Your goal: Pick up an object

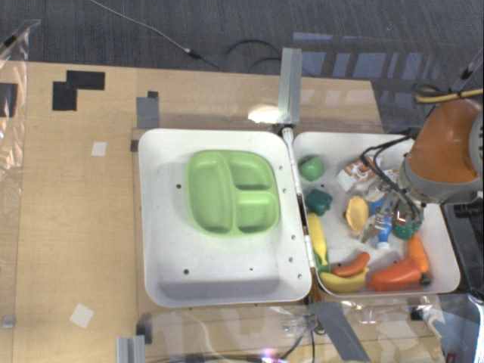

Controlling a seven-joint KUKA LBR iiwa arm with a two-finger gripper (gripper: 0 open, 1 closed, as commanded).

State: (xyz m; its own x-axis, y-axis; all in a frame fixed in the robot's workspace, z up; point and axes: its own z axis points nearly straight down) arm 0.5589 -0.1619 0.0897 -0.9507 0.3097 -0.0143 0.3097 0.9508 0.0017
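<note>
Gripper [380,229] low in the right bin [442,278], among toy foods, just beside a yellow piece [357,214]; jaw state impossible to tell; orange pepper [395,276] and banana [342,282] near front wall; green divided plate [231,191] in left bin [162,225]

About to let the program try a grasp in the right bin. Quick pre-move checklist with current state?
1. Hand over the right bin, among the toys: ok.
2. Hand free of any object: cannot tell, wires and fingers clutter that spot.
3. Clean target under the hand: not ok, the yellow piece, a blue item and a dark green piece crowd together there.
4. Easier isolated target available: ok, the green ball sits apart near the bin's far left corner.
5. Drop place ready: ok, the green divided tray lies flat in the left bin.
</note>
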